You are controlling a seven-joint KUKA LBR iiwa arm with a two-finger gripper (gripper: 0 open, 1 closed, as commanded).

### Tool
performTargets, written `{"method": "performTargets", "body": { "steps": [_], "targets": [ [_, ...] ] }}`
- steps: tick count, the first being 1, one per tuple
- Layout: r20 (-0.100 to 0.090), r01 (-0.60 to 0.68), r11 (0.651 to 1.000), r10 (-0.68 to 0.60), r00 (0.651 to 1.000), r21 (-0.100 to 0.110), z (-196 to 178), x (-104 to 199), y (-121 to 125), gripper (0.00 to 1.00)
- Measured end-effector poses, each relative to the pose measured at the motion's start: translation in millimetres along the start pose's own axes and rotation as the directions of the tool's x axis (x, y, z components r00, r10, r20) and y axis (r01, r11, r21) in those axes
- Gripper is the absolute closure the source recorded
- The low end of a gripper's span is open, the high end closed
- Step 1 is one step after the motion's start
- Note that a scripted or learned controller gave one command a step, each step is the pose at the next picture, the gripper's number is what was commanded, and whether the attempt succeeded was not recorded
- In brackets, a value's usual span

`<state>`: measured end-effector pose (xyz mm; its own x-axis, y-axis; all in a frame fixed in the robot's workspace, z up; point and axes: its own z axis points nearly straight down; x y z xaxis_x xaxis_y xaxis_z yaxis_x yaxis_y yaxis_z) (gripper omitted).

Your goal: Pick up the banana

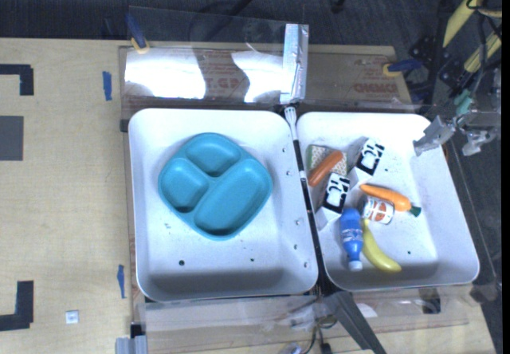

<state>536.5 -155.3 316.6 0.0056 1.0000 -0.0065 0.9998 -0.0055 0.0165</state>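
The yellow banana lies near the front of the right bin, just right of a blue bottle. My gripper hangs over the bin's far right corner, well behind the banana and to its right, with nothing seen in it.
Around the banana lie an orange carrot, a small red and white can, an orange sausage and two black and white packets. The left bin holds a blue divided plate. Cables and stands crowd the far right.
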Motion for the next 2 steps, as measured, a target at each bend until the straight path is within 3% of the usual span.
{"method": "performTargets", "body": {
  "steps": [1, 2],
  "targets": [
    [-0.006, 0.149, 0.989, -0.149, 0.989, 0.012, -38, -22, -4, 0.00],
    [-0.002, 0.151, 0.988, -0.151, 0.989, 0.008, -48, -22, -2, 1.00]
  ]
}}
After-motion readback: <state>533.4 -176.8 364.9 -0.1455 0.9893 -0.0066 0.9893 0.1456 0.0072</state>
